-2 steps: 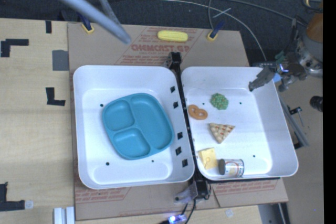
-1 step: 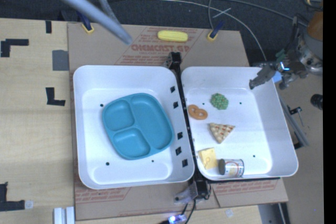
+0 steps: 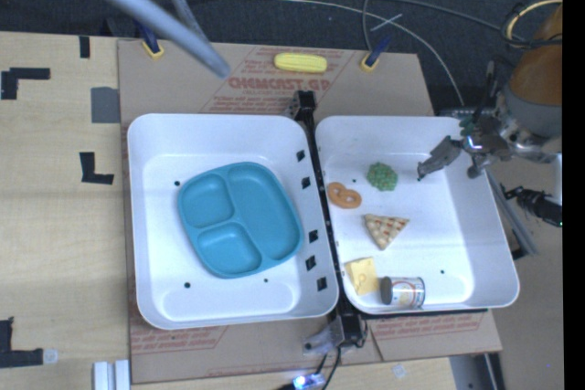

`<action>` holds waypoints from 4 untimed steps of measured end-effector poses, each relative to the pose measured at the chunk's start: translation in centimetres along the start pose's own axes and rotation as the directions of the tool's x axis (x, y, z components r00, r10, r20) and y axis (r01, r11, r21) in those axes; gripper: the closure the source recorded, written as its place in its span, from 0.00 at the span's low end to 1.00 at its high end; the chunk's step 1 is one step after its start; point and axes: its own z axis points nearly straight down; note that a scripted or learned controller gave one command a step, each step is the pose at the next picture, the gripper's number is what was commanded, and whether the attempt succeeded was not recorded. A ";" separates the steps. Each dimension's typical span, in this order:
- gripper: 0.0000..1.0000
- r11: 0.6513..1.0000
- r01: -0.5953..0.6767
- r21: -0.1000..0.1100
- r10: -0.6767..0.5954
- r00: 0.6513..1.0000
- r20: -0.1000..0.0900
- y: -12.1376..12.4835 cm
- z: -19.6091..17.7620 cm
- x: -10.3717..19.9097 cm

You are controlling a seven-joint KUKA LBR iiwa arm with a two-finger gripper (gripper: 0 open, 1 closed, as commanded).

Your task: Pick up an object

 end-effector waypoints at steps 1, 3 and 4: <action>0.00 1.000 0.000 0.000 0.000 1.000 0.000 -0.7 6.1 -0.5; 1.00 1.000 0.002 -0.006 -0.002 1.000 0.000 -0.7 9.2 -0.3; 1.00 1.000 0.001 -0.012 -0.001 1.000 0.002 -1.4 3.2 -0.3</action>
